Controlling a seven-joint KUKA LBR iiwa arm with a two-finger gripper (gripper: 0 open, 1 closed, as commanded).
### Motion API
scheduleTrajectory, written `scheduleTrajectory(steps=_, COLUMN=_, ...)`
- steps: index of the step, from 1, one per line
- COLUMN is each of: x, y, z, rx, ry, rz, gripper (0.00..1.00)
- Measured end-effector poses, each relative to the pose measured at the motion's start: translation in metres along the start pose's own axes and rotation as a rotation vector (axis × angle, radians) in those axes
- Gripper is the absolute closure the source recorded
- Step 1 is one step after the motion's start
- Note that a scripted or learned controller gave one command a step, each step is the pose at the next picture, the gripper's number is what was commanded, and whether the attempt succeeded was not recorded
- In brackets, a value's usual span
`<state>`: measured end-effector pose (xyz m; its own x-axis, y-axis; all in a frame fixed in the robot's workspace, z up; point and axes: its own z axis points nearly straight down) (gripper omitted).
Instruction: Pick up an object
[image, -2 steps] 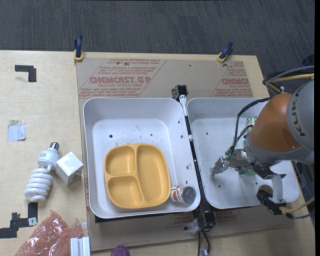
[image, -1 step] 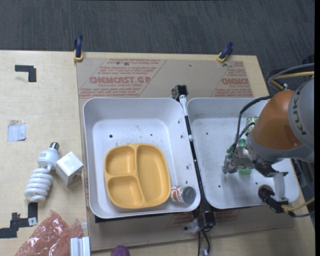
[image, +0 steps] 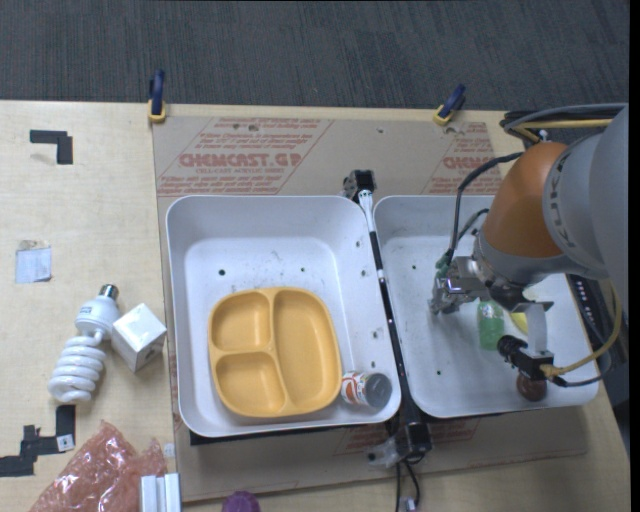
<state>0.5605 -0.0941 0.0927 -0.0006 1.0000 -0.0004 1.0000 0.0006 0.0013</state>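
Note:
My gripper (image: 447, 293) hangs low over the right bin (image: 420, 340), near its middle, under the grey arm with the orange band (image: 522, 205). A small green bottle-like object (image: 490, 326) lies just to the gripper's right, close to it but apart from its tip. A yellow piece (image: 518, 320) shows beside the green object, partly hidden by the arm's parts. A small brown round object (image: 531, 386) sits near the bin's front right corner. I see nothing held at the gripper's tip.
The left bin (image: 190, 250) holds a yellow divided plate (image: 273, 351) and a small can (image: 365, 389) in its front right corner. A white spiral bulb (image: 82, 352), a white cube (image: 138, 336) and a red mesh bag (image: 95, 470) lie on the bench at left.

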Motion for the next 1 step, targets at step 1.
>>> scheduleTrajectory(steps=1, x=-0.0002, y=0.0000, z=0.0000, rx=0.000, ry=0.000, rz=0.001, gripper=0.00)
